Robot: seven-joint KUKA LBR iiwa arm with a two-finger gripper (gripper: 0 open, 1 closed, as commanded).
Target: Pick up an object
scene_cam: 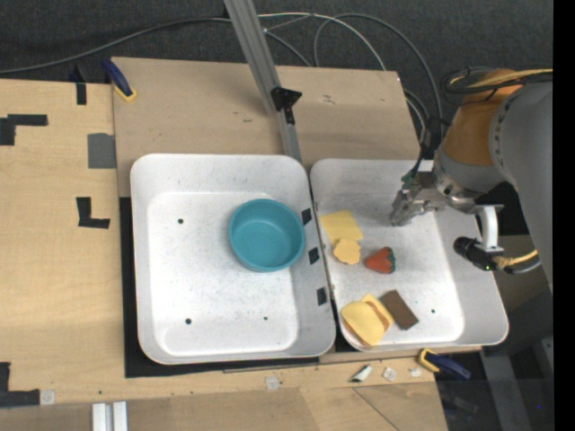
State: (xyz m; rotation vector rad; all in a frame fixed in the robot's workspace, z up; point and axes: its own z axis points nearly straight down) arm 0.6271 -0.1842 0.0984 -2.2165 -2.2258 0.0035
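Presently the gripper (406, 212) hangs over the upper part of the right bin (449, 326), above bare floor, with nothing between it and the bin that I can make out. Whether it is released or clenched cannot be told from this slant; it is small and dark against the white.

The candidates all lie lower in that bin: a yellow slice (340, 225) with a small yellow piece (347, 252) touching its lower edge, a strawberry (381, 259) just beside those, and further down a yellow block (365, 321) with a brown bar (398, 309) lying against it. A blue bowl (266, 233) sits alone in the left bin (157, 268).

Risks noted, as judgement:
- A straight descent from here would likely meet bare floor; the gripper stands apart from every item.
- The slices look flat; a close on them may slide off or catch both at once.
- The strawberry appears rounded and may roll or squirt out.
- The block and bar touch, so gripping one may drag the other.
- The slices sit near the dividing wall, inviting a collision there.
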